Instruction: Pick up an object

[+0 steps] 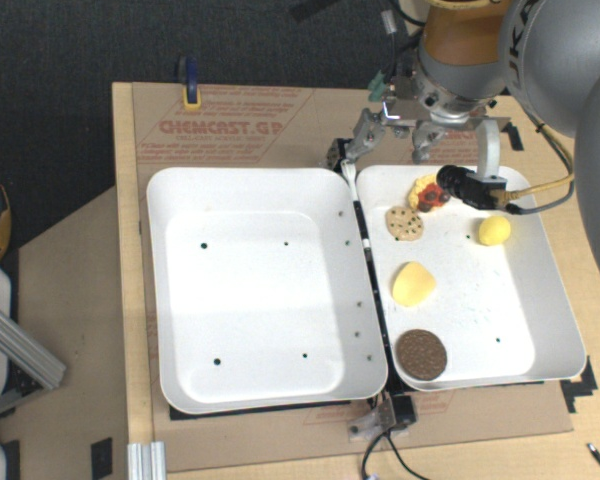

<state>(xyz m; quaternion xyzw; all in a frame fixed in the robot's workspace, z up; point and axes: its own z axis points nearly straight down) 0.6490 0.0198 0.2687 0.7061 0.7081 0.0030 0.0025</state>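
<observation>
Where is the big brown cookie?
The brown cookie lies in the right bin, near its front edge, just below the yellow lump.

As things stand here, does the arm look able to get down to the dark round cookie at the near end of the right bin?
Probably yes. The dark round cookie lies flat by the right bin's near wall, apart from the yellow piece above it. Nothing covers it; the gripper sits over the bin's far end.
</observation>
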